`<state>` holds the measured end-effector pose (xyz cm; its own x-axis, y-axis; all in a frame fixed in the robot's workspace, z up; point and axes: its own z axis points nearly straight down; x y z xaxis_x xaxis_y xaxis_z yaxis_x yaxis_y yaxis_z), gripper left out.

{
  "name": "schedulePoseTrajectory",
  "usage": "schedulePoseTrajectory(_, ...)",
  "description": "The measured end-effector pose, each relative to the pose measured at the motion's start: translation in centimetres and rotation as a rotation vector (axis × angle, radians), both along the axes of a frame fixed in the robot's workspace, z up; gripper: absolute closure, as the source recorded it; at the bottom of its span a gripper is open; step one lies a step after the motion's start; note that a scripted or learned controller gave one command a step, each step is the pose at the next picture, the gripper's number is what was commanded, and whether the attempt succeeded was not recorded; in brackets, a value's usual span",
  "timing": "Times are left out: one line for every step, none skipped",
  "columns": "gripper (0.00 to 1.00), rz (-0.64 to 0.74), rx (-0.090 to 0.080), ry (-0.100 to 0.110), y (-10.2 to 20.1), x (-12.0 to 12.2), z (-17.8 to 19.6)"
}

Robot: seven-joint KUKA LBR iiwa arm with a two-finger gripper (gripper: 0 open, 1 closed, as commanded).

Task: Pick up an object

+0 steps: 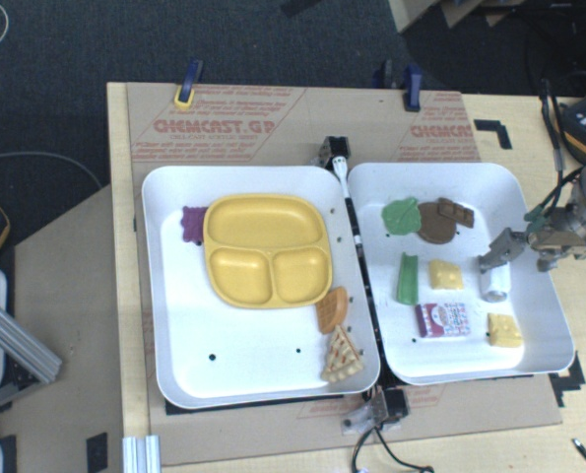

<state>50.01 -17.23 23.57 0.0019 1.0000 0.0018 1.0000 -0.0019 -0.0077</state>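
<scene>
The right bin [537, 348] holds a green leafy piece [402, 215], a brown lump [441, 221], a green stick [408, 279], a pale yellow block [446, 276], a red and white packet [442, 319] and a yellow chunk [505, 331]. My gripper [495, 269] hangs over the right side of this bin, just right of the pale yellow block and above the yellow chunk. Nothing is visibly held in it.
In the left bin [174, 363], a yellow divided plate [268, 249] lies beside a purple item [192, 223], with a brown roll [333, 309] and a waffle piece [342, 355] near its right wall. Clamps [185, 87] sit on the board's far edge.
</scene>
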Motion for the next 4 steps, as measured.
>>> schedulePoseTrajectory(0.00, 0.002, -0.002, -0.008, 0.0, 0.2, 0.4)
schedulePoseTrajectory(0.00, 0.001, 0.001, 0.000, -0.2, 0.2, -5.9)
schedulePoseTrajectory(0.00, 0.002, 0.002, 0.000, 0.5, -0.3, -12.0)
schedulePoseTrajectory(0.00, 0.002, 0.003, -0.011, 0.7, -0.1, -14.8)
